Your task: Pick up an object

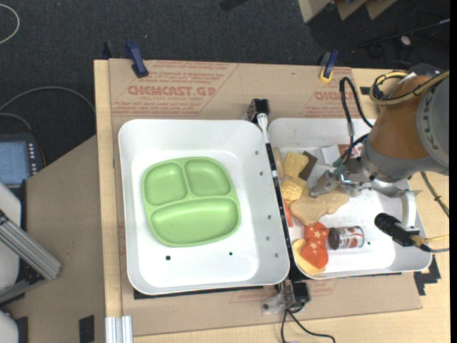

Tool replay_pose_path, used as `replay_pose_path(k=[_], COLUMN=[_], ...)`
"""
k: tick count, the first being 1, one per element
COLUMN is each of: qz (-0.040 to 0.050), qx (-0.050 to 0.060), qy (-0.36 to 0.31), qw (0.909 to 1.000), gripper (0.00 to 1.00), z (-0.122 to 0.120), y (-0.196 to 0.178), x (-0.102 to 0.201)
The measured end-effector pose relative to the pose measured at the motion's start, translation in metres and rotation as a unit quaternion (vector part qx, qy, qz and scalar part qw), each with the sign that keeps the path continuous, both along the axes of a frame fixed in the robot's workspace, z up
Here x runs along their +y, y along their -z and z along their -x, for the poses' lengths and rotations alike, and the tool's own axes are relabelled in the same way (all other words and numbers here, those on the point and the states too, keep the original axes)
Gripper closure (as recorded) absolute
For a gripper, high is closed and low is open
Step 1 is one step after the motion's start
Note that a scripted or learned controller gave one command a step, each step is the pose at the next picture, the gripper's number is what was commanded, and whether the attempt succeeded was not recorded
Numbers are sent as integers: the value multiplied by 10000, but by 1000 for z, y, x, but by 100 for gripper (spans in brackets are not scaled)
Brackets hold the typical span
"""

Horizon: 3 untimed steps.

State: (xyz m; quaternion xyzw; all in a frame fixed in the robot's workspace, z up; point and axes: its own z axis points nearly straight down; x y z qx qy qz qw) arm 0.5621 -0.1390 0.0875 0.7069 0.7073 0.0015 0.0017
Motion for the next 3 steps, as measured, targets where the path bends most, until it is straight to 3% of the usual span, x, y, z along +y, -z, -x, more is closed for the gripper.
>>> replay_pose_path(k=[1,2,3], qz=[-15,22,-3], qx=[56,-34,40], qy=[10,-4,2], qw=[10000,10000,10000], gripper=[0,0,0], z=[86,-1,-64], y=[3,-49,5], x=[31,-2,-36])
